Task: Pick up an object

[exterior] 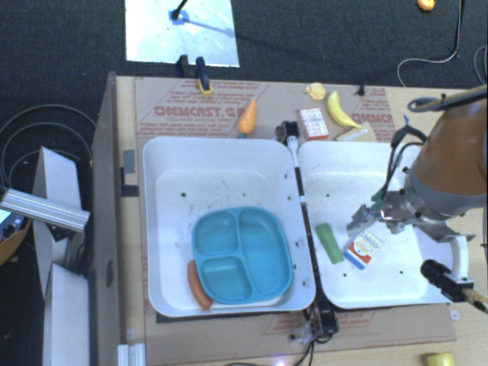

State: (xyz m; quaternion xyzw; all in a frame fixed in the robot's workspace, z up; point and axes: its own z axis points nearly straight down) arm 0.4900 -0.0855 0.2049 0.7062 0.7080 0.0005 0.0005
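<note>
White left bin (164, 166) holding blue tray (242, 254) and sausage (198, 284), right bin (335, 162) green block (329, 242), gripper (371, 218) state unclear

The arm (450, 170) is bulky and rounded, with a broad orange band wrapping its upper part and a smooth grey shell below it. A thin blue-grey strip crosses the top of the orange section near the edge. Dark cables (396, 158) loop along the side of the arm, running from the orange part down toward the wrist. The wrist narrows into a cluster of grey and silvery metal parts, ending in the gripper (364, 218), which looks like pale grey metal, though its detail is too blurred to make out screws or markings.
</note>
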